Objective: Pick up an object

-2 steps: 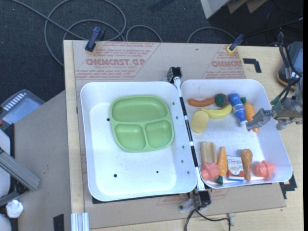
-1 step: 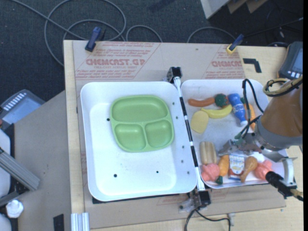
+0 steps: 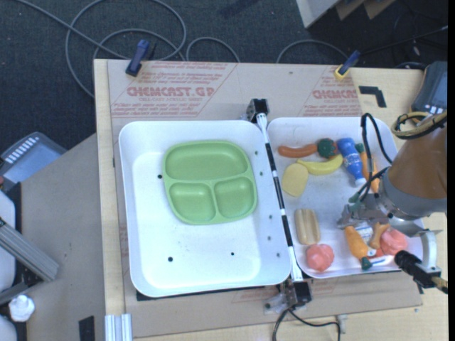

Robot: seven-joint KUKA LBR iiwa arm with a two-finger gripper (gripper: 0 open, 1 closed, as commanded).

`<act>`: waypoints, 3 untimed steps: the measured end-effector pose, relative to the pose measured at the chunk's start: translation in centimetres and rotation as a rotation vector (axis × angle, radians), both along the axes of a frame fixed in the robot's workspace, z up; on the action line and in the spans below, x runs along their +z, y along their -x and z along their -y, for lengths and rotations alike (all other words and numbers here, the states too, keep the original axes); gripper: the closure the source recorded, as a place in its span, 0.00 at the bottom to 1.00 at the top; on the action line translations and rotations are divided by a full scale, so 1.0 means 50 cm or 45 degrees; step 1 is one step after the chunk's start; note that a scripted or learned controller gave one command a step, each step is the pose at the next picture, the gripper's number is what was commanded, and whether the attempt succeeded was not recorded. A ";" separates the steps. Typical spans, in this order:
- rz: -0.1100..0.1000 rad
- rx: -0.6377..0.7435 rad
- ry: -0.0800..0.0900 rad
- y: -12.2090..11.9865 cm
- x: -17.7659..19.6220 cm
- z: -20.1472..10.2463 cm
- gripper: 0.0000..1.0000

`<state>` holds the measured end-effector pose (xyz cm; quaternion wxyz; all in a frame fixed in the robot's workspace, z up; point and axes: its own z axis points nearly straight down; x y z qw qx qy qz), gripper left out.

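The bench board [image 3: 213, 84] reads "CHEMCAST GP" in red, printed twice. The gripper [image 3: 360, 217] hangs low in the right bin [image 3: 313, 130], among toy foods: a carrot [image 3: 355, 241] just below it, a banana [image 3: 321, 165], a pink piece [image 3: 320, 256]. Whether its fingers are apart or closed cannot be told. A green divided plate [image 3: 210, 181] lies in the left bin [image 3: 142, 212].

Robotics lab: clamped bench [image 3: 213, 84], cables [image 3: 121, 20]
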<state>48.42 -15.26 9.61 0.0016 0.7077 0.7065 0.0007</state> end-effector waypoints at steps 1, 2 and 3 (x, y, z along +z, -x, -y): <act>-0.003 0.003 -0.002 -0.153 0.021 -0.101 1.00; -0.002 0.003 -0.003 -0.219 0.178 -0.241 1.00; -0.006 0.003 -0.003 -0.187 0.216 -0.338 1.00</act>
